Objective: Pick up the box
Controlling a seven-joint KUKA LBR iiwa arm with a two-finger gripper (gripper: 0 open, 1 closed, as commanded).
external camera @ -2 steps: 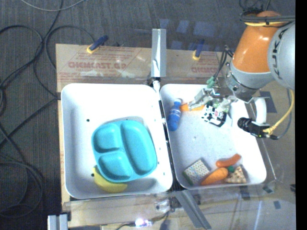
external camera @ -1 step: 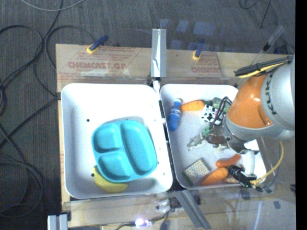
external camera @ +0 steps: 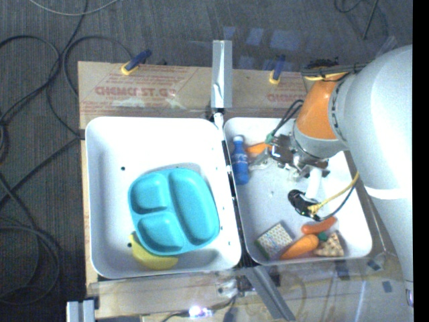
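The arm is in over the right bin (external camera: 267,203), with the pincer (external camera: 295,158) low above the bin's far half. From this angle you cannot tell whether it is open or closed, or whether it has hold of anything. The box (external camera: 275,239), small and patterned, lies at the bin's near edge, well apart from the pincer. A carrot (external camera: 299,247) lies just beside the box, with a second carrot (external camera: 319,225) behind it. A blue bottle (external camera: 238,161) lies along the bin's left wall. In the left bin (external camera: 107,180), a blue divided plate (external camera: 175,210) sits towards the near edge, overlapping something yellow (external camera: 153,258).
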